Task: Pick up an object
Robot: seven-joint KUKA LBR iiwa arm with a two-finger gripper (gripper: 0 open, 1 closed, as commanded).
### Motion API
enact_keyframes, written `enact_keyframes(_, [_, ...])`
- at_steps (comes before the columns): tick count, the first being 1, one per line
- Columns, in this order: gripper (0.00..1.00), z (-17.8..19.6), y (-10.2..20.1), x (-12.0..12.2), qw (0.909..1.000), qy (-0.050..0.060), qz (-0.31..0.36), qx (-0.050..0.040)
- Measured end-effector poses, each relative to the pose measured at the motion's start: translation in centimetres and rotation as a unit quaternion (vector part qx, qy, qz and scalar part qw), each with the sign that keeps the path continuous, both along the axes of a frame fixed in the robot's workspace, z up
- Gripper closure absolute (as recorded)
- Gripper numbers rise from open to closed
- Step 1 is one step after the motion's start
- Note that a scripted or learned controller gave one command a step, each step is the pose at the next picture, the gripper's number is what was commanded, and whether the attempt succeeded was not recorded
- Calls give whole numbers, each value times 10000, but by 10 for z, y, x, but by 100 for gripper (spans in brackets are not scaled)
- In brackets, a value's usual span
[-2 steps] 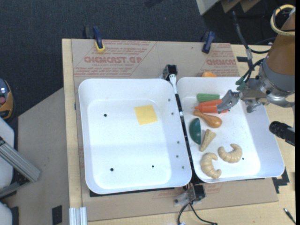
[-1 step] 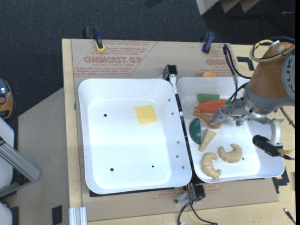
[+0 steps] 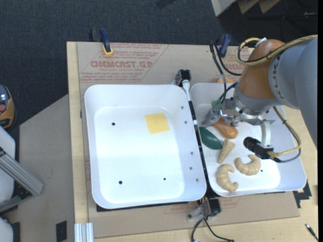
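1 printed word (image 3: 121, 63) — "CHEMCAST", red.

Bins (image 3: 101, 150): white, small black dots
Square slice (image 3: 157, 123): plain yellow
Leaf-shaped piece (image 3: 210, 138): dark green
Croissants (image 3: 226, 177): pale tan
Oval piece (image 3: 226, 130): orange
Counter (image 3: 126, 62): light brown, red lettering
Arm (image 3: 287, 74): grey, orange band
Floor (image 3: 50, 14): dark, speckled
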State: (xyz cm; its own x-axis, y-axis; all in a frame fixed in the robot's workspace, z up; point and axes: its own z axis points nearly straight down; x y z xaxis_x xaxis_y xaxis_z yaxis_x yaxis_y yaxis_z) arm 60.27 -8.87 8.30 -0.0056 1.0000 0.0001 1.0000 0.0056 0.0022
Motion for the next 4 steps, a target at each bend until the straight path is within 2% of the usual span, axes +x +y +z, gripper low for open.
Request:
enact_keyframes(1, [0,2,-43,-4,10000,2,-40,-10])
enact_keyframes(2, [0,2,-74,-30,10000,34,-47,1])
enact_keyframes(3, [0,-2,-15,36,9999,134,-28,10])
enact_keyframes(4, [0,2,-41,15,10000,34,-41,1])
